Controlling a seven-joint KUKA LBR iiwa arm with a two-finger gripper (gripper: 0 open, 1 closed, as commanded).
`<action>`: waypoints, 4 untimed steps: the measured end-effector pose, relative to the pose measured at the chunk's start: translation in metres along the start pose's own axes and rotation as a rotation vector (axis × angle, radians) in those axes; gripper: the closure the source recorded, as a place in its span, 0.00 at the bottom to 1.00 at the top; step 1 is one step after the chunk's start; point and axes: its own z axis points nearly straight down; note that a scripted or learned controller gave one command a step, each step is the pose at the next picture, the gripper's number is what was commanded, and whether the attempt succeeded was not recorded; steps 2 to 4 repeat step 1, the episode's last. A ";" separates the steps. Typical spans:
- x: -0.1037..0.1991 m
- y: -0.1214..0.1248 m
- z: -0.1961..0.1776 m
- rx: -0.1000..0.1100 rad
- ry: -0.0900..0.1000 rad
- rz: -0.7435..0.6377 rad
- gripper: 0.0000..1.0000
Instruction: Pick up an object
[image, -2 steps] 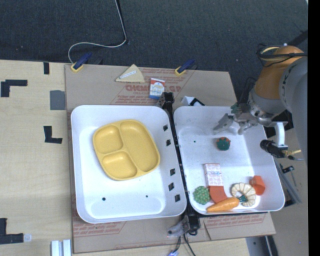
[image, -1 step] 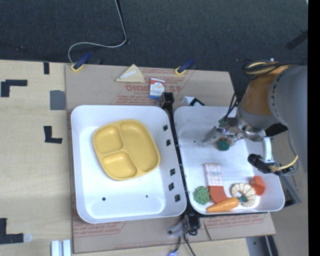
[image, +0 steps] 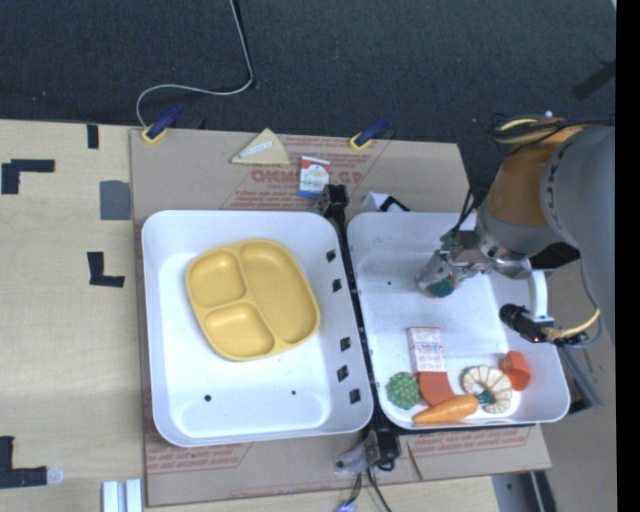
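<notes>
You see smooth, glossy plastic in the yellow tray (image: 252, 298) — beneath it the left bin (image: 170, 400) looks matt white; brown cardboard (image: 420, 170) underlies both.

Two bins are sitting side by side on the table (image: 60, 300). Divided plate (image: 252, 298) is lying in left bin (image: 170, 400). Right bin (image: 400, 240) is holding a carton (image: 426, 349), carrot (image: 446, 409) and other toy foods along its near edge; claw (image: 440, 280) is hanging over its far half.
</notes>
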 end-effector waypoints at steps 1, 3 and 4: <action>0.093 0.019 -0.088 0.005 0.006 -0.002 1.00; 0.093 0.019 -0.088 0.005 0.006 -0.002 1.00; 0.093 0.019 -0.088 0.005 0.006 -0.002 1.00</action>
